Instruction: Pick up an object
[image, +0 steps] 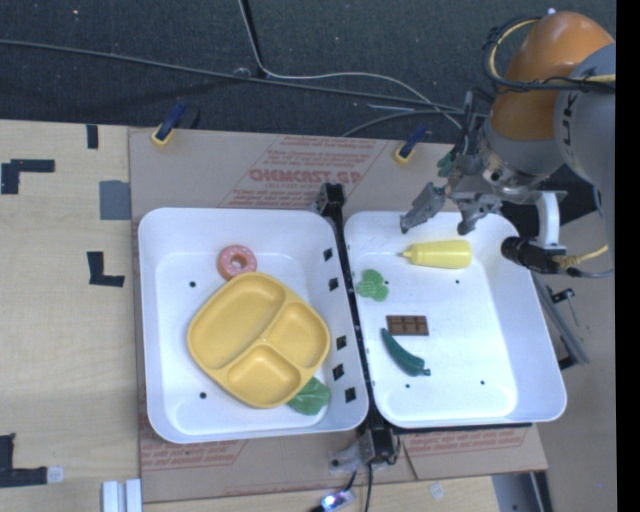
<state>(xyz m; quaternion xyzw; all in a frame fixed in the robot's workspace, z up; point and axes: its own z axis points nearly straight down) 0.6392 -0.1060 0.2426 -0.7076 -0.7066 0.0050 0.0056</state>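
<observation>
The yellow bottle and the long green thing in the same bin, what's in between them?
In the camera view, a brown chocolate bar lies between the yellow bottle and the long green thing. Otherwise it is bare white bin floor.

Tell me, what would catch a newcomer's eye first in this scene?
Probably the big yellow divided plate lying in the left bin, with a small pink doughnut just beyond its far edge. Next, the arm's orange band at upper right, with the tool open above the yellow mustard bottle in the right bin.
</observation>
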